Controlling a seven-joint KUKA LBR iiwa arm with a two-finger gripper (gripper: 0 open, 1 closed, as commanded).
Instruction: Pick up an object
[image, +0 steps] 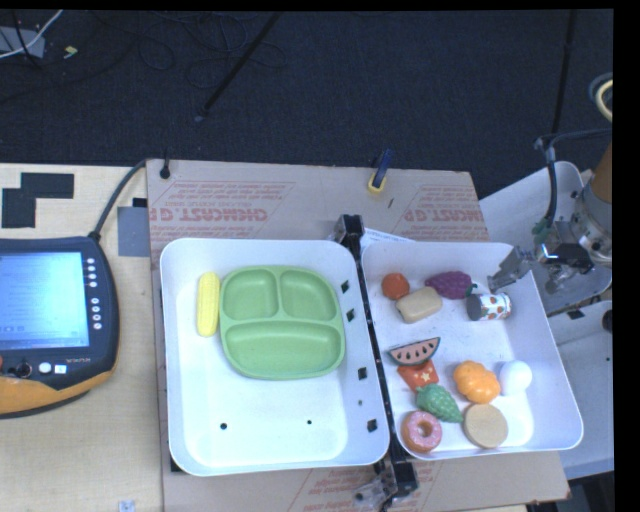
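The right bin (560, 400) holds several toy foods: a purple grape bunch (450, 285), a beige block (419, 304), a small red-and-white can (490, 306) lying on its side, a watermelon slice (414, 351), an orange (476, 381), a white egg (515, 376) and a pink donut (421, 432). My gripper (532, 274) hangs over the bin's upper right edge, just up and right of the can. Its fingers stand apart, open, with nothing between them.
The left bin (190, 420) carries a green divided plate (281, 322) and a yellow corn cob (207, 303). A black divider (368, 340) runs between the bins. A teach pendant (50, 310) lies at far left. A blue-yellow clamp (379, 172) sits behind the bins.
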